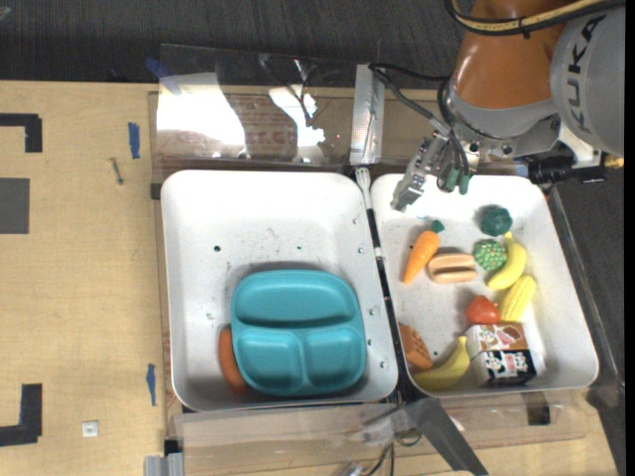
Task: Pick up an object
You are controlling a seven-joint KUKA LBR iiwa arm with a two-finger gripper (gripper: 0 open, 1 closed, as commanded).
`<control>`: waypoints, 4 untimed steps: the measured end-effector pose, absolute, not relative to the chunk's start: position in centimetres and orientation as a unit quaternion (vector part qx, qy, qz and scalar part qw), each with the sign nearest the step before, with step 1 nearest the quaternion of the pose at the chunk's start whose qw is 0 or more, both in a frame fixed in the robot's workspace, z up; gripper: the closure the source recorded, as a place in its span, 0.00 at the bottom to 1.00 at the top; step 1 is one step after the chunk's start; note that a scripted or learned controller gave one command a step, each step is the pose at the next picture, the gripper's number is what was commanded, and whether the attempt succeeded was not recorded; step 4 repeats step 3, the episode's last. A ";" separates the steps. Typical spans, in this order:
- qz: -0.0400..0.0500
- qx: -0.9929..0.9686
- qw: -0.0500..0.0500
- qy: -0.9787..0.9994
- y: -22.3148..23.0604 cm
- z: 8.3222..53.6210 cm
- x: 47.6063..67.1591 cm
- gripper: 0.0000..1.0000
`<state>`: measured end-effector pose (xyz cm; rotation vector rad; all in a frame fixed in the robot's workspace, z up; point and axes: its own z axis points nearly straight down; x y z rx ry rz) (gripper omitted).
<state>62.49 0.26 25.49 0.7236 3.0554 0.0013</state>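
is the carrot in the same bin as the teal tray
No, the carrot lies in the right bin beside the hot dog, while the teal tray sits in the left bin.

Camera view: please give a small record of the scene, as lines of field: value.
claw: above the back of the right bin, holding nothing
left bin: teal tray, orange item under the tray's left edge
right bin: carrot, hot dog, bananas, carton, broccoli
nearest to claw: carrot
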 end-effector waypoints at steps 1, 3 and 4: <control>0.000 0.100 0.005 0.995 -0.7 26.5 65.1 1.00; 0.001 0.034 0.005 0.999 0.8 29.5 64.6 1.00; 0.001 0.034 0.005 0.999 0.8 29.5 64.6 1.00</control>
